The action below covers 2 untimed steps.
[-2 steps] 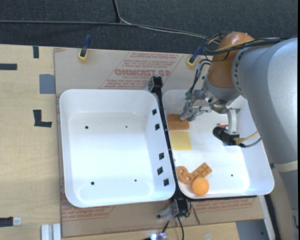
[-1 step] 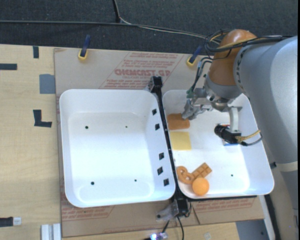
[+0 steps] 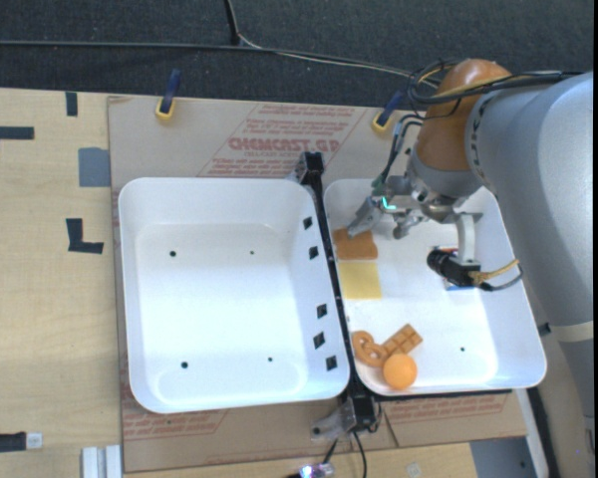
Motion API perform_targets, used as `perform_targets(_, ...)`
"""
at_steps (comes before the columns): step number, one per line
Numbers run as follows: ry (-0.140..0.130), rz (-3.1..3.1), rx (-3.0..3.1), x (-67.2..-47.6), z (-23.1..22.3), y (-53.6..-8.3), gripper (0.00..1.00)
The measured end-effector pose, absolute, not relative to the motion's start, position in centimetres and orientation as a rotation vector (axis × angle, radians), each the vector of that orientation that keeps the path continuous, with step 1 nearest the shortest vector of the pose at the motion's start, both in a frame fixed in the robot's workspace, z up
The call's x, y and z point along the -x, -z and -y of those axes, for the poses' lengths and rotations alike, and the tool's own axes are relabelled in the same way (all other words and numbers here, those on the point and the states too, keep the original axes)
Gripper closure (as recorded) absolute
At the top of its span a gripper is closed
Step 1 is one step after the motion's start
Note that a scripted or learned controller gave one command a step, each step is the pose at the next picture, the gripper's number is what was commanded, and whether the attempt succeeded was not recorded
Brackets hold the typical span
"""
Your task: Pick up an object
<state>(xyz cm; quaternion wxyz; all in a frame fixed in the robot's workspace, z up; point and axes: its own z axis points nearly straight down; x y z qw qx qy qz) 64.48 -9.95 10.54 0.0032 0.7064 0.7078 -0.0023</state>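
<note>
The arm enters from the right and reaches over the right bin (image 3: 498, 366), its end effector (image 3: 384, 219) hanging above the bin's upper left corner, close to the black divider (image 3: 324, 277) between the two bins. Its fingers appear spread apart with nothing between them, one tip just over the brown block (image 3: 357, 247). Open room for movement lies in the right bin's centre and lower right floor. The brown block lies against the divider wall; a pale yellow block (image 3: 362, 279) touches its lower edge. Near the bin's lower edge sit an orange perforated bracket (image 3: 387, 344) and an orange ball (image 3: 400, 370), just beside each other. The left bin (image 3: 140, 297) shows bare white floor. Both bins rest on a cardboard sheet (image 3: 259, 142) on the bench (image 3: 40, 287).
</note>
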Motion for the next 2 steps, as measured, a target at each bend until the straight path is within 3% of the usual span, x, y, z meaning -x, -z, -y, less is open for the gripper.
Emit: perform_targets(2,0.006,-2.226,-2.219,-66.8,9.4,-8.5,0.0)
